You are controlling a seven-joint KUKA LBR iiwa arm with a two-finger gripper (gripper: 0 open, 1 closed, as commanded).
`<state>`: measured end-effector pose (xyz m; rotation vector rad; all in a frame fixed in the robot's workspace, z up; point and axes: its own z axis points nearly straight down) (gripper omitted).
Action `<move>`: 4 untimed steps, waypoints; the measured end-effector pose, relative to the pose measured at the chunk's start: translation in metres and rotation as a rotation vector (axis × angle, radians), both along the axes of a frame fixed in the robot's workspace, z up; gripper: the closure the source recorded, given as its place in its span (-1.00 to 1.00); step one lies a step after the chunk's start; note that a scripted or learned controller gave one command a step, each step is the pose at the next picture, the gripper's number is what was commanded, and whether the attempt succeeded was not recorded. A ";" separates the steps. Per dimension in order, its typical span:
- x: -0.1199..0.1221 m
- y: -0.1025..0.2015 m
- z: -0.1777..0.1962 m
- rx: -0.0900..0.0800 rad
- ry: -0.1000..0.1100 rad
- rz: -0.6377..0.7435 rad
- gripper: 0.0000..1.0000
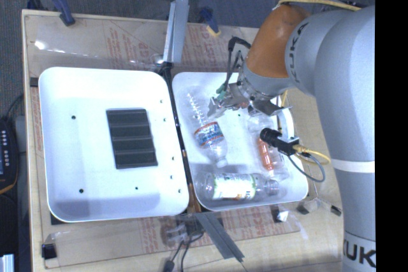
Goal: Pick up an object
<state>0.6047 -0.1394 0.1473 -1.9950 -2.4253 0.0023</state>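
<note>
- Left bin (pixel 64 137) — holds a dark ribbed slab (pixel 131 137), stiff and flat.
- Right bin (pixel 185 89) — clear plastic bottles: one (pixel 211 139) mid-bin, one (pixel 236 186) along the near wall; light, slippery, crushable — grip mid-body.
- End effector (pixel 222 99) at the far end; opening can't be judged.

The arm (pixel 331 73) carries black "KUKA" lettering: part of it runs along the grey casing beside the orange band at 1 o'clock, and "KU" shows at 5 o'clock. The bottle labels are too blurred to read.
</note>
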 end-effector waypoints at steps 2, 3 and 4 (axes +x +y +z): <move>-0.025 0.002 -0.055 0.000 -0.001 -0.084 -1.00; -0.024 0.002 -0.045 -0.001 -0.002 -0.080 1.00; 0.042 0.039 0.025 0.001 0.003 0.027 1.00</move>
